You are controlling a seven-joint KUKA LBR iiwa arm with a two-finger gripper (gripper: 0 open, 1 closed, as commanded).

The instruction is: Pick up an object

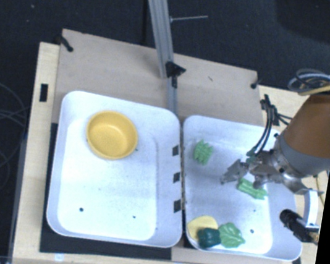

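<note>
The tool hangs low over the right white bin with fingers spread wide, gripping nothing. A flat light-green plastic piece lies just beside its right finger. A yellow round bowl sits in the left bin.

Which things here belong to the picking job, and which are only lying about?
Job in hand:
- gripper, above the right bin
- flat green piece, right beside the gripper

Lying about:
- green block
- yellow piece, teal block, green leaf shape
- yellow bowl in the left bin
</note>
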